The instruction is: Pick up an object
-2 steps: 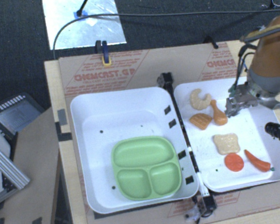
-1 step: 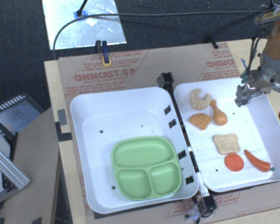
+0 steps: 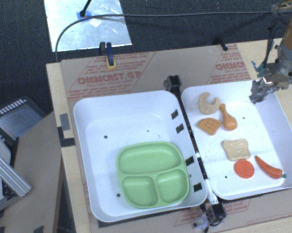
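Observation:
The right white bin (image 3: pixel 290 135) holds several toy foods: a tan curved piece (image 3: pixel 207 103), an orange drumstick (image 3: pixel 227 117), a waffle-like orange piece (image 3: pixel 209 126), a beige bread slice (image 3: pixel 236 149), a red tomato slice (image 3: pixel 244 169) and a red-orange chili (image 3: pixel 269 167). My gripper (image 3: pixel 260 89) hangs over the bin's upper right corner, right of the tan piece and apart from every food item. Nothing shows between its fingertips.
The left white bin (image 3: pixel 90 127) carries a green three-compartment plate (image 3: pixel 152 173). A black divider clip strip (image 3: pixel 185 129) runs between the bins. A yellow clamp (image 3: pixel 109 56) sits at the bench's far edge. Cables cross above the bench.

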You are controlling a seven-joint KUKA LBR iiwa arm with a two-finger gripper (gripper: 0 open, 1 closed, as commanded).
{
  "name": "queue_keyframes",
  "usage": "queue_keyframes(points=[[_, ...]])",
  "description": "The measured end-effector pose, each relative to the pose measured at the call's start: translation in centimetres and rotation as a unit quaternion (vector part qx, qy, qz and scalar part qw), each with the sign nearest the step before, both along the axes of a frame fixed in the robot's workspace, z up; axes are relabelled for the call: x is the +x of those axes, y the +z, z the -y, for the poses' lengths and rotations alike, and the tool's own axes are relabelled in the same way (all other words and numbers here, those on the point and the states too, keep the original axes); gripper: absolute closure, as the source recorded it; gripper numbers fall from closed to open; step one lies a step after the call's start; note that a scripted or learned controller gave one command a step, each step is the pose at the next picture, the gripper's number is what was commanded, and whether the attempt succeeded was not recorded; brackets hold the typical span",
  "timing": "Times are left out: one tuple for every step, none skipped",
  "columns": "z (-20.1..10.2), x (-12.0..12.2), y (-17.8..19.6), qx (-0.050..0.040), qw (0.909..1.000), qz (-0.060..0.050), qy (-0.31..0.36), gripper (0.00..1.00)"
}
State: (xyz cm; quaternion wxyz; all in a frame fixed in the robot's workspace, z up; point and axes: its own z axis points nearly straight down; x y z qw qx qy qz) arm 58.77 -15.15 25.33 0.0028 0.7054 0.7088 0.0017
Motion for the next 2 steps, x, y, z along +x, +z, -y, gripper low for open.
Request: queue_keyframes(points=[[-4.8,1.8,-0.1,0.001,1.0,-0.001,0.002,1.0],[-10.9,2.8,-1.4,0.0018,1.0,-0.003,0.003,1.0]])
